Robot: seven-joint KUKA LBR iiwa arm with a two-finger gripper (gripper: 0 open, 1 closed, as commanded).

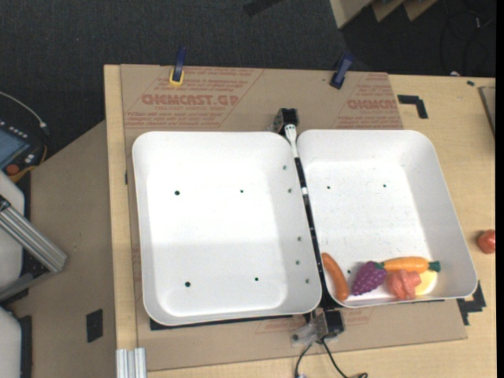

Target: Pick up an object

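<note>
A brown board is covering the tabletop point(236, 93), sitting on dark carpet, with two blue clamps point(179, 63) gripping its far edge. An orange thing point(486, 242) is getting cut off at the right edge, possibly a toy. The left bin point(220, 227) and right bin point(370, 211) are lying side by side. In the right bin's near edge, a sausage point(335, 276), purple grapes point(368, 278), a carrot point(409, 264) and a red-and-yellow piece point(409, 283) are clustering together. I cannot tell my hand's state.

One fixed camera looks down at a slant from above the bench point(236, 93), taking in both white bins point(157, 211) side by side, whole.
</note>
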